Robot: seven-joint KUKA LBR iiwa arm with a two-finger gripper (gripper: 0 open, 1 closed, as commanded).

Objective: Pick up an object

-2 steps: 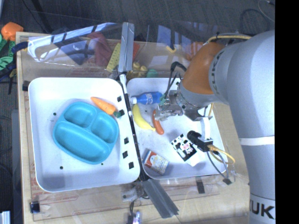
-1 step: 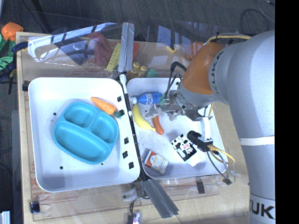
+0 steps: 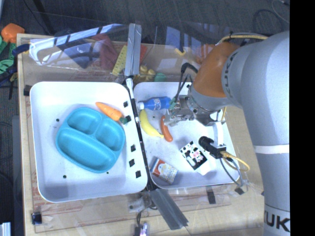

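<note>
The gripper hangs low over the upper middle of the right bin, the arm reaching in from the right and covering that bin's upper right corner; whether the gripper is spread or pressed together cannot be told from this slant, and nothing can be seen pinched in it.

A red sausage lies just below the gripper, its upper end at the tip and its length running down and to the right; contact cannot be judged. A banana lies just to its left, close along the bin's left wall; a bottle with a blue label lies on its side above the banana, near the bin's top edge. These three crowd the upper left part, with little room between them.

Lower down, a black-and-white patterned carton sits apart from the sausage, with bare white floor between the two; a small orange-and-white packet rests near the bottom left corner, close to the rim.

In the left bin a blue divided plate takes the middle, leaving a bare white margin along the left and lower walls; a carrot lies at the plate's upper right edge, its tip near the wall between the bins.
</note>
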